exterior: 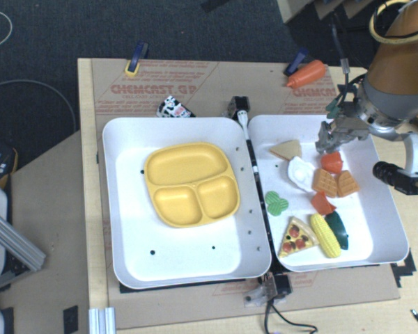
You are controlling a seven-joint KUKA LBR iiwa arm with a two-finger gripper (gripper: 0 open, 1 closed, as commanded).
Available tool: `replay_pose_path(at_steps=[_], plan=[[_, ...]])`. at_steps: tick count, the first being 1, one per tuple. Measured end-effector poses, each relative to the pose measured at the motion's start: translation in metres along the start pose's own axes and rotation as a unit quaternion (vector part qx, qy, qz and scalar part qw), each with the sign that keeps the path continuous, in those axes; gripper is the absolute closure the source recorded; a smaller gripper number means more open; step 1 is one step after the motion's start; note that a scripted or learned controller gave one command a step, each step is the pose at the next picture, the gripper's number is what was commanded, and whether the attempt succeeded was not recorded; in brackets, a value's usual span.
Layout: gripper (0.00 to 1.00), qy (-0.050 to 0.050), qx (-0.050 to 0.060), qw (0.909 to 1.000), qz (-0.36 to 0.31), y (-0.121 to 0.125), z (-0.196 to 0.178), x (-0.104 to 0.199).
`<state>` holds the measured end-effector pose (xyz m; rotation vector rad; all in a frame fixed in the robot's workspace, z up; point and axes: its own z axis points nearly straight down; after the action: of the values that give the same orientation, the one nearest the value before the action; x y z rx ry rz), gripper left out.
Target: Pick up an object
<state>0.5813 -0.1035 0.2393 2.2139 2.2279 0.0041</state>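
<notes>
Gripper (326, 140) hovers low over right bin (386, 207), near its far edge; finger state cannot be told. Red toy piece (331, 162) sits just beside it, touching waffle pieces (334, 183). Risk: crowded neighbours deflect a grasp.

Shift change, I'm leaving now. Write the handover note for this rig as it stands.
Hand: low over the right bin, at its upper edge, just above the red piece. Nothing seen in its grasp.
Right bin: toy food in a cluster, with waffles, corn, pizza slice, green leaf, tan wedge and a white piece.
Left bin: yellow divided plate.
Done: nothing picked.
Left: grasp one item and lift it; the red piece looks nearest.
</notes>
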Motion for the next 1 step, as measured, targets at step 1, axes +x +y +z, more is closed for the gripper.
replay_pose_path(at_steps=[1], plan=[[1.0, 0.001, 0.003, 1.0, 0.0, -0.0039, 0.0078, 0.047]])
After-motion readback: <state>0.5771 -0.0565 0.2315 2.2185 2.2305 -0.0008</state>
